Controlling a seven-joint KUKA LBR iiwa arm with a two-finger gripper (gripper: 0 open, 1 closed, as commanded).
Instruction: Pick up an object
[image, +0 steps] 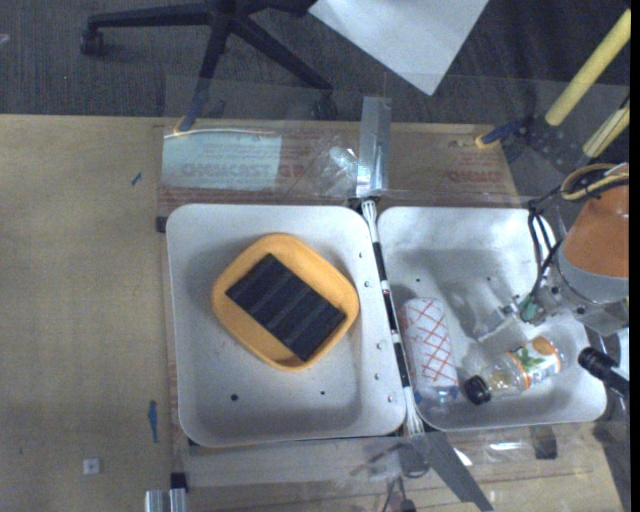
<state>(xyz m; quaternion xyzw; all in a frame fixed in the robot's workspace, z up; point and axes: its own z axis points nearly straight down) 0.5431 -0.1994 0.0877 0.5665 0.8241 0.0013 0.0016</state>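
Observation:
The right bin (440, 240) holds a small clear bottle (515, 368) with a black cap and an orange and green label, lying on its side near the front wall. A white cylinder with a red lattice pattern (428, 338) lies beside the divider. A clear plastic piece (487, 318) sits between them. My gripper (522, 308) hangs low over the right side of this bin, just above and behind the bottle, under the orange wrist band (603, 235). A yellow block with a dark ribbed panel (285, 300) rests in the left bin (200, 380).
The arm's body and black cables (545, 250) cover the right bin's right wall. A metal bracket (374, 150) and a clear plastic sheet stand behind the bins. An office chair base and a white sheet lie on the floor beyond the bench.

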